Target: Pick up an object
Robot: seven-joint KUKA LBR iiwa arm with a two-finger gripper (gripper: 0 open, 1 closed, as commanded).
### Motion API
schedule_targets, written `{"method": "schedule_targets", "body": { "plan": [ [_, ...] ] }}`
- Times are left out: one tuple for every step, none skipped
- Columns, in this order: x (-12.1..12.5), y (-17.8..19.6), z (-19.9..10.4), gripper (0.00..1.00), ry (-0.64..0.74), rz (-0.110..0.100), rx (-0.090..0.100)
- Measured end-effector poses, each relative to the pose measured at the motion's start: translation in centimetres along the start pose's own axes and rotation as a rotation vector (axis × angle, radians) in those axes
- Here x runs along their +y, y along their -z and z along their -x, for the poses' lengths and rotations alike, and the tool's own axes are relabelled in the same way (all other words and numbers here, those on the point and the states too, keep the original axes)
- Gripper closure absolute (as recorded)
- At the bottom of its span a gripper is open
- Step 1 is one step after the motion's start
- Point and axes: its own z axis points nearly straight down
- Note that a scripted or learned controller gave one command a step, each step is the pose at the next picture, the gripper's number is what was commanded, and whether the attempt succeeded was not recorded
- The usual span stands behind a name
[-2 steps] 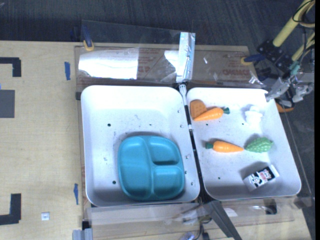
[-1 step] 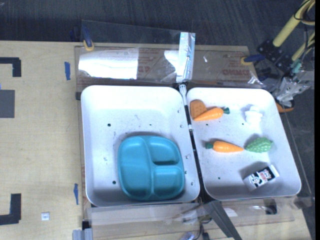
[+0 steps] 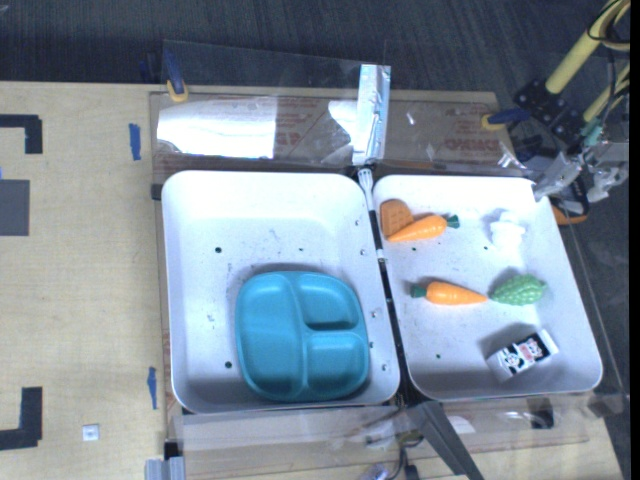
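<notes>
So the right bin (image 3: 575,298) has all the pickable stuff: two toy carrots, a green leafy-looking piece (image 3: 518,290), a small white lump (image 3: 507,230), a black-and-white carton (image 3: 522,353) and something tan-orange (image 3: 395,213) tucked in the corner. The left bin (image 3: 200,228) just has a teal divided plate (image 3: 301,336).

Easiest target to me looks like the lower carrot (image 3: 450,293), lying near the middle of the right bin, tip pointing toward 3 o'clock and nearly touching the green piece. The upper carrot (image 3: 418,229) sits at about 11 o'clock from it, right against the tan thing. These look like hard, light plastic toys, probably a bit slick and prone to rolling, so I'd grab across the fat part of the body, not the taper.

The gripper (image 3: 575,173) is hanging at the bin's 1 o'clock corner, outside the rim. Honestly can't tell what its grip is doing; too blurry and cluttered there. The lower carrot lies well apart from it, toward 7 o'clock.
</notes>
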Motion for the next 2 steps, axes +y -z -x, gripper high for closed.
{"method": "schedule_targets", "body": {
  "plan": [
    [-0.8,-11.7,-5.4,0.00,0.348,0.003,0.001],
    [-2.4,-17.5,-12.5,0.00,0.383,0.001,0.002]
  ]
}}
